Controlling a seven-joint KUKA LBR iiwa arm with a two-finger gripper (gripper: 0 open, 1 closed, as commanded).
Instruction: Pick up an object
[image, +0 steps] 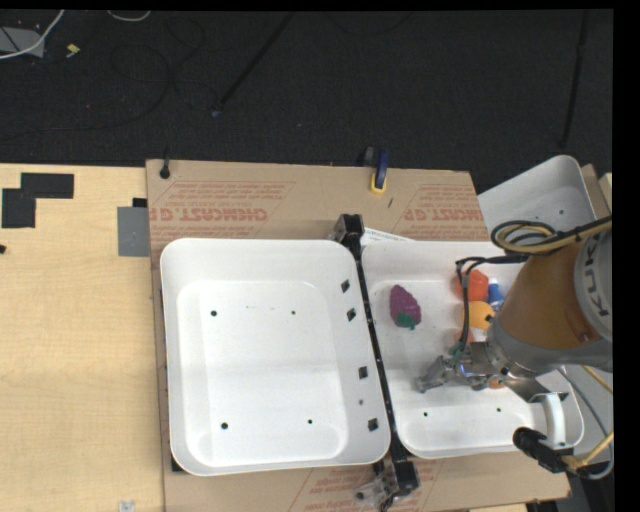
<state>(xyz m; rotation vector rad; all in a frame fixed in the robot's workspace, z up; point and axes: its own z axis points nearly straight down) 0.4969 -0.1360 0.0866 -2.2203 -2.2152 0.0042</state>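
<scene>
On the wooden table (70, 330), cardboard (300, 205) underlies two white bins. Right bin (440, 440) holds a purple toy (404, 305), orange pieces (480, 295) and the hand (440, 374), whose grip I cannot tell.

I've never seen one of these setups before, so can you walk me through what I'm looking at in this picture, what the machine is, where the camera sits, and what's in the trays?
This is one picture, taken by a fixed camera above a bench, looking down at a slant. The big grey and orange shape on the right is a robot arm, reaching in over the bench. Its hand is low over the right white bin; from here I cannot tell if it holds anything. Its job is to pick up an object. In that bin lies a purple object with a green end, and some orange, blue and yellow objects sit partly hidden beside the arm. The left white bin sits alongside, both on a cardboard sheet.
</scene>
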